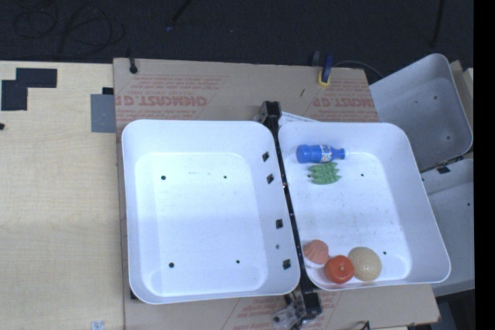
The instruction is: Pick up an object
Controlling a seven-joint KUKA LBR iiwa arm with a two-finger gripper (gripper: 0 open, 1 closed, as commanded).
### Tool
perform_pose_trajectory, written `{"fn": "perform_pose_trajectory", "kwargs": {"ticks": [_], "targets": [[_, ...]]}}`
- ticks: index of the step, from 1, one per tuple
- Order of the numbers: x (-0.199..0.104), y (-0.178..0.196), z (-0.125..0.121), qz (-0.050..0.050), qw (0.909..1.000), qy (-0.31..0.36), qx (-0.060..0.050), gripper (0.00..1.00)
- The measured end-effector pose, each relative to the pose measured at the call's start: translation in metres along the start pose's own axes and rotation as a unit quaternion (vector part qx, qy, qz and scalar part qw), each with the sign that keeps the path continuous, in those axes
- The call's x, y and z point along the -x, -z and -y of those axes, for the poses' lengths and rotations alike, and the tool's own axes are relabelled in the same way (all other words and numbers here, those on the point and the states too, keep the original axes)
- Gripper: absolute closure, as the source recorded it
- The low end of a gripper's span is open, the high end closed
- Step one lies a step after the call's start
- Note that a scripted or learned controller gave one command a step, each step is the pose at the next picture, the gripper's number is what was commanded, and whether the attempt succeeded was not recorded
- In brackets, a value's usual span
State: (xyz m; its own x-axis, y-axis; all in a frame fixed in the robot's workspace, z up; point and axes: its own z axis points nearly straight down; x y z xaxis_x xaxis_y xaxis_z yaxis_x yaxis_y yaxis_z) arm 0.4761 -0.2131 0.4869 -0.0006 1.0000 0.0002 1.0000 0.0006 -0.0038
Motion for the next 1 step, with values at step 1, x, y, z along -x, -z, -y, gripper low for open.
{"fn": "perform_pose_trajectory", "kwargs": {"ticks": [1], "targets": [[-0.0001,-0.0017,-0.0001,0.000,1.0000,0.000,0.000,1.00]]}}
